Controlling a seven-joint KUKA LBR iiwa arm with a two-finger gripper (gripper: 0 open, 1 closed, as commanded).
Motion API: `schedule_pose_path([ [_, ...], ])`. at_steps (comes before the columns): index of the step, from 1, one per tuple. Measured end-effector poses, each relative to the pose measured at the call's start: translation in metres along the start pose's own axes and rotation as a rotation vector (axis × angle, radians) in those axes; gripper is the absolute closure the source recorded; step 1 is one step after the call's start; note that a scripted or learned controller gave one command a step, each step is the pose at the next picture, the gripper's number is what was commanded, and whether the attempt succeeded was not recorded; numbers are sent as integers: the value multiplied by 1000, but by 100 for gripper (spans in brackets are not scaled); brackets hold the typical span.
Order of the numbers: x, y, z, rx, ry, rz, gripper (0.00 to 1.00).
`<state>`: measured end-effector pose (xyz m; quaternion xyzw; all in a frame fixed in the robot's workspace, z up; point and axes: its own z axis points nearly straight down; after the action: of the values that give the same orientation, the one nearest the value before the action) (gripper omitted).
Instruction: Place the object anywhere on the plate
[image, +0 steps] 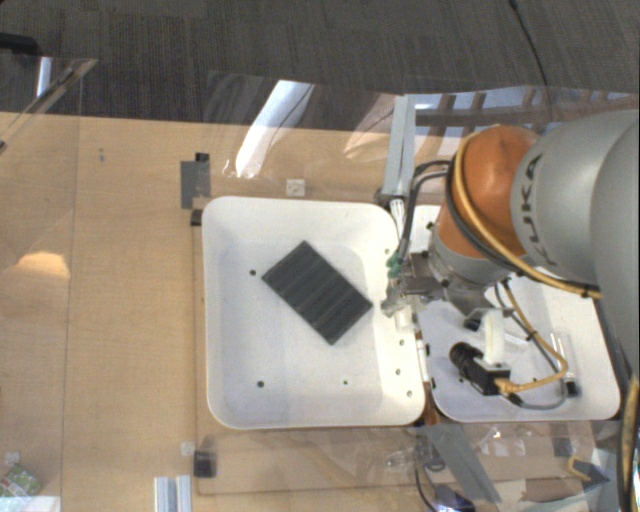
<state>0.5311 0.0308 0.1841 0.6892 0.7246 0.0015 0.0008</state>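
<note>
A dark grey ribbed square plate (317, 291) lies turned like a diamond in the middle of the left white bin (240, 380). The grey arm with its orange band (490, 185) reaches in from the right and hangs over the right bin (590, 395). Its gripper (400, 292) points down at the seam between the two bins, just right of the plate's right corner. The wrist hides most of the gripper from above. I cannot make out any loose object between it and the bins.
Cables and a black connector (478, 368) trail from the wrist over the right bin. A metal upright (400, 150) stands behind the bins. Small black clamps (196, 183) hold the left bin's corners on the wooden bench.
</note>
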Motion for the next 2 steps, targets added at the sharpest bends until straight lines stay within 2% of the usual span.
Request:
schedule_pose_path([
  [1,71,70,0,1,0,8,100],
  [2,71,70,0,0,0,8,0],
])
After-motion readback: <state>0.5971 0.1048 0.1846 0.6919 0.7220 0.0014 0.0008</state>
